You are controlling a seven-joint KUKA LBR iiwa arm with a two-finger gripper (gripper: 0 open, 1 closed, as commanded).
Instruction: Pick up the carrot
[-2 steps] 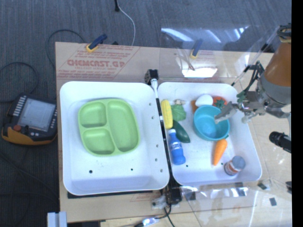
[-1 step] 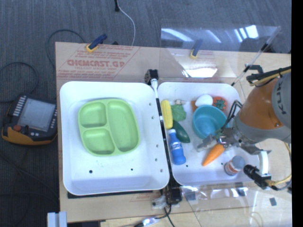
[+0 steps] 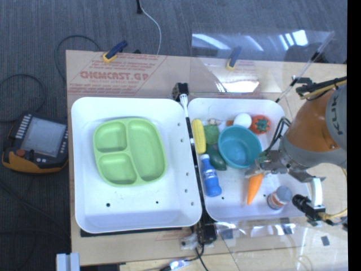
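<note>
The orange carrot (image 3: 254,188) lies in the right bin (image 3: 237,208), near its front. It is slanted, with its thick end up and to the right and its tip toward the front edge. My gripper (image 3: 265,165) hangs at the carrot's thick end, just right of the blue bowl (image 3: 240,146). Its dark body hides where it meets the carrot, so I cannot say whether they touch. The grey arm with its orange band (image 3: 313,129) reaches in from the right.
A small can (image 3: 277,198) stands right of the carrot. A blue bottle (image 3: 210,176), a corn cob (image 3: 198,135), green items (image 3: 212,134), a white egg (image 3: 242,119) and a tomato (image 3: 260,124) share the right bin. A green divided plate (image 3: 130,150) lies in the left bin (image 3: 90,208).
</note>
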